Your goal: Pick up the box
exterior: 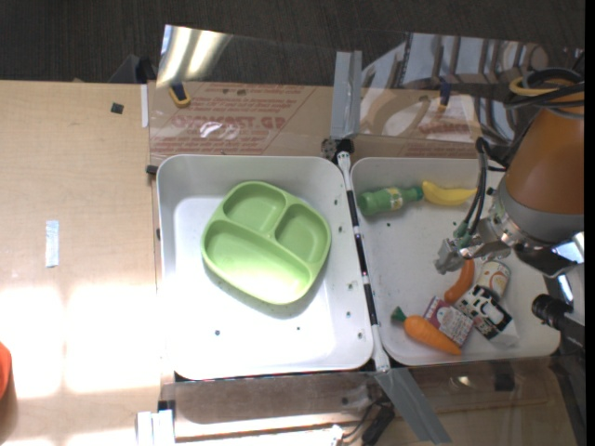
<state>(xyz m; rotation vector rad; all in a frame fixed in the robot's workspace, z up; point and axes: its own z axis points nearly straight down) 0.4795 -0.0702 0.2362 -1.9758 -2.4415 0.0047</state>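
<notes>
Gripper (457,255) low in right bin (402,249), by its far-right side; finger state cannot be told, nothing seen held. Left bin (177,277): green divided plate (267,242) at centre. Right bin: green bottle (390,198) and banana (448,193) at back edge, carrot (429,333) at front edge, box (469,316) beside it near front-right corner. Risk: clutter touching box, likely wrong grab or slip.

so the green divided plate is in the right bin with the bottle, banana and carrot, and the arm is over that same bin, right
Not quite. The camera view shows the green divided plate in the left bin, alone. The green bottle, banana and carrot do lie in the right bin, and the arm's gripper is over that same bin, near the box.
</notes>
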